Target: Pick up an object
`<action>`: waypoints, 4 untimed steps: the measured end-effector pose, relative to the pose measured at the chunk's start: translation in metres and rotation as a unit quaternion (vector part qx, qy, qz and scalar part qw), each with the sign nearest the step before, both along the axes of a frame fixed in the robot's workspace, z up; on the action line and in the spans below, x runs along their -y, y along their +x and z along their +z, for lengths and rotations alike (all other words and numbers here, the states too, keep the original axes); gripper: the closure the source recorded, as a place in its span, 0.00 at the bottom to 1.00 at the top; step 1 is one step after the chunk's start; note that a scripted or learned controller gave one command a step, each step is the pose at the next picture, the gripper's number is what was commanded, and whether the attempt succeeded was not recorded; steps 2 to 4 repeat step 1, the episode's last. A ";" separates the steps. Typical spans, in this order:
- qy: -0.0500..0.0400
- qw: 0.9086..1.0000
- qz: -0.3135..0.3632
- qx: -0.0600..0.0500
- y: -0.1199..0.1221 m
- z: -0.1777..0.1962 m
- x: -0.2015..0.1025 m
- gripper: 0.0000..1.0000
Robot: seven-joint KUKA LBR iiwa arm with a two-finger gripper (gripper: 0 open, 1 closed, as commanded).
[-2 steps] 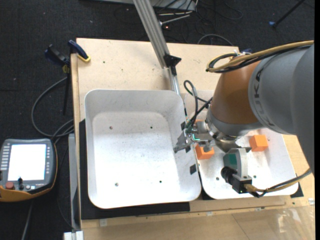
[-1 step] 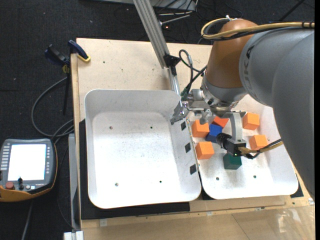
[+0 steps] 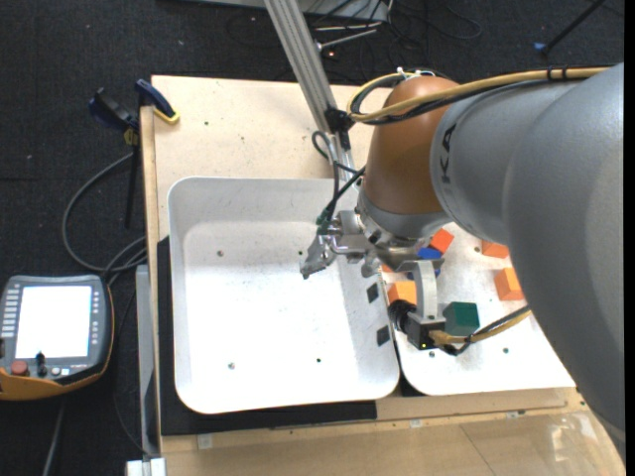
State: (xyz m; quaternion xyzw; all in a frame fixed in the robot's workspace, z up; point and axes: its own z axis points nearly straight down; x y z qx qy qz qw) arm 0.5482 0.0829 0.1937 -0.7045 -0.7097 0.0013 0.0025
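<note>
Objects to pick: small blocks in the right-hand white bin (image 3: 516,370). You have a dark green block (image 3: 462,315), an orange block (image 3: 402,292) just beside a small blue piece (image 3: 429,253), another orange block (image 3: 440,239) partly under the arm, and two more orange ones (image 3: 508,283) toward the far side, one at (image 3: 493,251).

All of them lie to the right of the end effector (image 3: 316,262) as the camera sees it. The end effector hangs over the left-hand white bin (image 3: 189,266), near that bin's right wall, with bare white floor under it.

Grasp state: you cannot tell from here; the tip is small, dark and half lost against the wrist hardware.

Nearest candidate, by my judgement: the orange block beside the blue piece, just across the divide between the two bins. The green block sits a little further on, toward the camera. No long axis worth lining up on; the blocks look stubby.

The grey arm with its orange-brown band (image 3: 417,147) overhangs the right bin and hides part of it. Both bins rest on the pale wooden worktop (image 3: 228,117).
</note>
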 end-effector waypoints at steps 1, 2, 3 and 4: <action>-0.001 1.000 -0.002 0.002 0.002 0.001 0.003 0.00; -0.001 1.000 -0.002 0.002 0.002 0.001 0.003 0.00; -0.001 1.000 -0.002 0.002 0.002 0.001 0.003 0.00; -0.001 1.000 -0.002 0.002 0.002 0.001 0.003 0.00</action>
